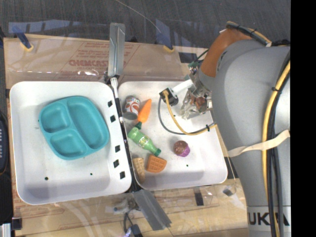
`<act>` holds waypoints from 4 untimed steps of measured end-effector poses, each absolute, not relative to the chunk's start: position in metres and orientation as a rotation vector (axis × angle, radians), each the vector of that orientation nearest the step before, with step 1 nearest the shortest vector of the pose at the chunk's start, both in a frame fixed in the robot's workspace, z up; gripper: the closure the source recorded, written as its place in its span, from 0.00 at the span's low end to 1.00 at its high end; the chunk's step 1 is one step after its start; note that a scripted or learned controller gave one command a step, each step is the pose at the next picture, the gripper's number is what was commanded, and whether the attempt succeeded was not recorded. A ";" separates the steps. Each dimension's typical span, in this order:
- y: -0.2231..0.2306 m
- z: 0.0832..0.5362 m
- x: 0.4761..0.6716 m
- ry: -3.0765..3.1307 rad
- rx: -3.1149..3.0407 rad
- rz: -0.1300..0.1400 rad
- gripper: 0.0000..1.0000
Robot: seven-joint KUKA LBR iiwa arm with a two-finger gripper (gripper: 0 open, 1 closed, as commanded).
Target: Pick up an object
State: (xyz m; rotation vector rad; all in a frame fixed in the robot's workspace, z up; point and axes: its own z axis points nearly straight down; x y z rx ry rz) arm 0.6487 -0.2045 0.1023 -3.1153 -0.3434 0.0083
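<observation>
The right bin (207,169) holds several small objects. A silver can (131,105) and an orange carrot (144,110) lie at its left wall, with a green bottle (143,140) just below them. An orange waffle piece (156,164) and a tan cork-like piece (138,167) sit near the front left corner. A purple and brown round toy (181,148) rests right of the middle. My gripper (194,104) hangs over the bin's upper right part, above and right of the round toy. A yellow and black cable (170,122) loops under it.
The left bin (29,172) carries a teal divided plate (74,126). A raised divider with black clips (117,132) separates the two bins. The grey arm (252,98) covers the right bin's right edge. Cardboard lines the bench behind the bins.
</observation>
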 end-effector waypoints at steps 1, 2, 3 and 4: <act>-0.203 0.112 0.649 -0.351 -3.112 0.010 1.00; -0.207 0.091 0.651 -0.331 -3.120 0.008 1.00; -0.205 0.102 0.652 -0.340 -3.117 0.009 1.00; -0.204 0.112 0.652 -0.347 -3.114 0.010 1.00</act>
